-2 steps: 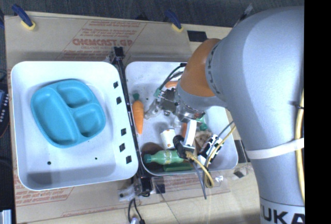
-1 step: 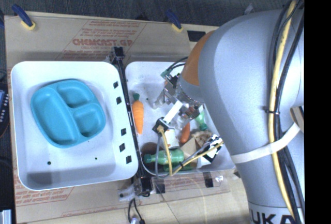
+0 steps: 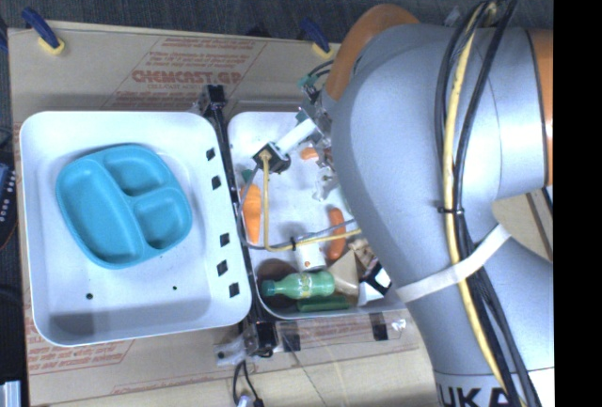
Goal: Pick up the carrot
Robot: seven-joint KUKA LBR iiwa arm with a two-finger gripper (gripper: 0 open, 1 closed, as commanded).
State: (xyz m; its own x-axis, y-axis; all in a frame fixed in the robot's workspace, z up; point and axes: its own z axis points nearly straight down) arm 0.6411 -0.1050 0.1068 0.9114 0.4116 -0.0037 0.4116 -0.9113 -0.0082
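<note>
Arm [image 3: 442,170] covers most of the right bin [image 3: 246,128]. Left bin [image 3: 38,208] holds a blue tray [image 3: 122,203]. Green bottle [image 3: 299,286] lies at the right bin's near edge. Carrot [image 3: 252,211] lies by the right bin's left wall. Gripper state: can't tell.

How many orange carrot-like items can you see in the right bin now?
2. One carrot lies along the right bin's left wall; another orange piece lies mid-bin beside the arm. The arm covers much of the bin, so more may be hidden.
</note>
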